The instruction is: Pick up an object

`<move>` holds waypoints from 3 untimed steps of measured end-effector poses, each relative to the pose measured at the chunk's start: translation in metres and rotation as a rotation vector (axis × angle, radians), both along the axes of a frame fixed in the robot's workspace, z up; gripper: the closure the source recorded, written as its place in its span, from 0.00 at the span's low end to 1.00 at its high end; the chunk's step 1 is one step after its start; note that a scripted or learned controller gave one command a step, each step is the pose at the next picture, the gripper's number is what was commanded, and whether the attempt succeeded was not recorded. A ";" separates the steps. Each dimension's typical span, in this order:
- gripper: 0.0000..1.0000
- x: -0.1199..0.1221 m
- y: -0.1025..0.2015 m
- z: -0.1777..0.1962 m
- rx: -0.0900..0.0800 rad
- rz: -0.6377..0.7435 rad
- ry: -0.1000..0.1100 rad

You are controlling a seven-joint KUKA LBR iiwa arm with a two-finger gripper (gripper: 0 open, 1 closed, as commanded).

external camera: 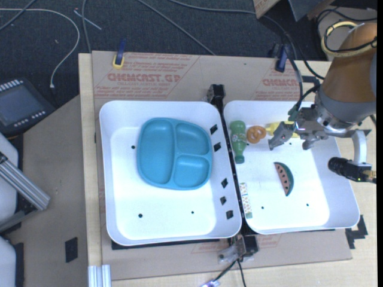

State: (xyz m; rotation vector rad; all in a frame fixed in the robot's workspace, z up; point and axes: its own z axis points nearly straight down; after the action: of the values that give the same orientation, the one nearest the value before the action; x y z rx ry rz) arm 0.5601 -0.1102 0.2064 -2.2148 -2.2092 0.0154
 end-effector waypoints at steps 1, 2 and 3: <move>0.00 0.003 0.000 0.008 -0.002 0.003 -0.015; 0.00 0.009 -0.007 -0.047 -0.001 0.002 -0.011; 0.00 0.011 -0.003 -0.091 0.000 0.002 -0.010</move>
State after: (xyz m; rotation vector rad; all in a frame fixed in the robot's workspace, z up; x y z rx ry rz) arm 0.5711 -0.1134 0.1158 -2.2172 -2.2168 0.0043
